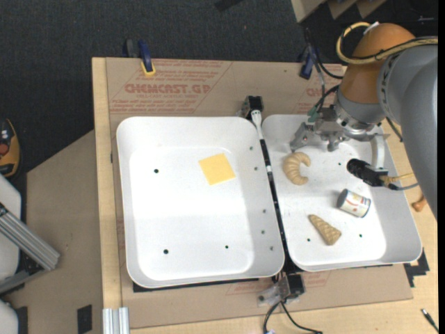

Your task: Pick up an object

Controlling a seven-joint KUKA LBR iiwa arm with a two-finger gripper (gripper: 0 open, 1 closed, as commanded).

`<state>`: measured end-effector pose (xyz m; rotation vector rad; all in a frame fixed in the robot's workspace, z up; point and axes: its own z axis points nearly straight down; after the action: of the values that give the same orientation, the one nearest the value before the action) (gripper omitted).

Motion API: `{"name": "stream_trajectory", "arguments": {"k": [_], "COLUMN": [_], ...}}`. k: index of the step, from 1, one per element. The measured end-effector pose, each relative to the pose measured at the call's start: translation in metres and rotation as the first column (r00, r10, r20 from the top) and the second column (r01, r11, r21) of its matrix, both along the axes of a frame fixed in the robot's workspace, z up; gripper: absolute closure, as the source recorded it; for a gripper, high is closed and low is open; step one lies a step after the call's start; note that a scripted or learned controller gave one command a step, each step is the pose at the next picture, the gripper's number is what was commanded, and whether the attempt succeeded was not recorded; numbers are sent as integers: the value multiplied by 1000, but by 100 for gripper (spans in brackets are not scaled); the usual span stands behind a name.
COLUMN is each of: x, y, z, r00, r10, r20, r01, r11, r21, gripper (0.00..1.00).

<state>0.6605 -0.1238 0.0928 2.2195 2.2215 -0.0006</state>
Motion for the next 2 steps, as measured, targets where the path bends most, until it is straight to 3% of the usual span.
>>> {"name": "stream_trajectory", "arguments": {"k": [1,2], "x": [-41,-98], "y": [4,13], "z": [-9,-8], "r00": [1000,1000], "r10": [-2,-2], "r20": [-7,-7], "r01": [2,2], "r11": [1000,1000], "r21": [3,4], "gripper": [0,0]}}
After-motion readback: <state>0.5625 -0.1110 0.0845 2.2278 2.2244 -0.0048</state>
